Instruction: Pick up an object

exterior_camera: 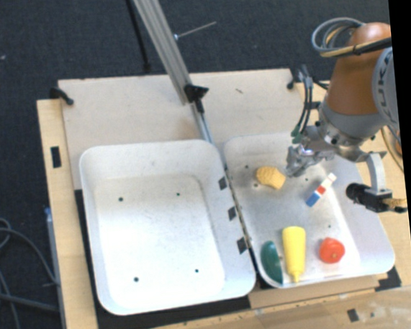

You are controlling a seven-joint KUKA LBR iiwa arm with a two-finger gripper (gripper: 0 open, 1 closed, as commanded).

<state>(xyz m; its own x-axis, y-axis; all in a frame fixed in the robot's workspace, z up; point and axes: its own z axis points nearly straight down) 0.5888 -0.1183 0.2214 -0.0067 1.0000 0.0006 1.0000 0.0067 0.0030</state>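
Gripper (298, 160) just right of tan lump (270, 177), grip state unclear, blue-white block (321, 191) near

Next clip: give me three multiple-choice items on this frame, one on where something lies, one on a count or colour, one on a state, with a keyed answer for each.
1. The tan lumpy object lies:
A. in the left bin
B. in the right bin's far half
C. on the bench

2. Objects in the right bin:
A. three
B. five
C. seven

3. The yellow bottle:
A. lies on the bin floor
B. hangs from the gripper
C. sits outside the bins

Answers:
1 B, it sits just left of the gripper.
2 B: tan object, blue-and-white piece, green item, yellow bottle, red object.
3 A, it rests beside the green item.
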